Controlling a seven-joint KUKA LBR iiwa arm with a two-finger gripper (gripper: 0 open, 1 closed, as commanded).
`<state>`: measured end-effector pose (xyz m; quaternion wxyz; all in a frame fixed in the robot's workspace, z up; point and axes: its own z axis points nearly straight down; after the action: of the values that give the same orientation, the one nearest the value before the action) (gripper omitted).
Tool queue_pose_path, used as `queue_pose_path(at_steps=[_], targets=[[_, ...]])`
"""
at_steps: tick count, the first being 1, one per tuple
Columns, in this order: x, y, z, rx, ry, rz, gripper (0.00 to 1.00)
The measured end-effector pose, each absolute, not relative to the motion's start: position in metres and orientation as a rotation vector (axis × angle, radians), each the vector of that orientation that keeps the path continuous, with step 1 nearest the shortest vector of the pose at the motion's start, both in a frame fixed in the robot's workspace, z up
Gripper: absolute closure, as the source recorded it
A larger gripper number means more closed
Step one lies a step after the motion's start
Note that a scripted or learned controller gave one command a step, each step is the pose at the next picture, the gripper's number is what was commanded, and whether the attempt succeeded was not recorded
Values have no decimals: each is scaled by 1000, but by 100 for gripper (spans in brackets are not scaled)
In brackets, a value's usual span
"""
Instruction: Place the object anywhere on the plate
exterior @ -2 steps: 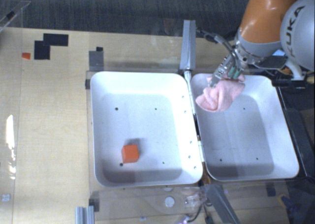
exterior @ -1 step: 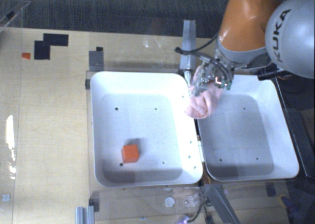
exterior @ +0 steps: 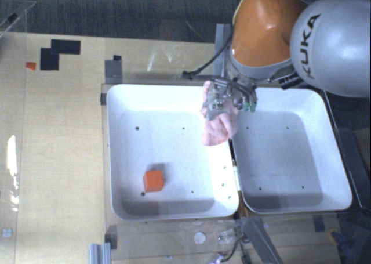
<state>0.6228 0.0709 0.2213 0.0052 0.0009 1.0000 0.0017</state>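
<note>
The grey arm (exterior: 324, 36), with its orange band (exterior: 261, 25), reaches in from the right and hangs over the seam between two white bins on the counter (exterior: 58, 158). A crumpled pink cloth (exterior: 217, 126) dangles from the gripper (exterior: 223, 103) above the left bin (exterior: 168, 199). An orange block (exterior: 153, 181) lies near that bin's front. The right bin (exterior: 290, 202) adjoins it.

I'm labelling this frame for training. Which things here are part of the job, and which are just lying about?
Job:
pink cloth, hanging from the end effector
left bin
right bin

Lying about:
orange block in the left bin
black shapes on the bench
</note>
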Motion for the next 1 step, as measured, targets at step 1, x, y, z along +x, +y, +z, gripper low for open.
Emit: queue_pose_path(at_steps=[1], targets=[[608, 121, 235, -1, 3130, 7, 100]])
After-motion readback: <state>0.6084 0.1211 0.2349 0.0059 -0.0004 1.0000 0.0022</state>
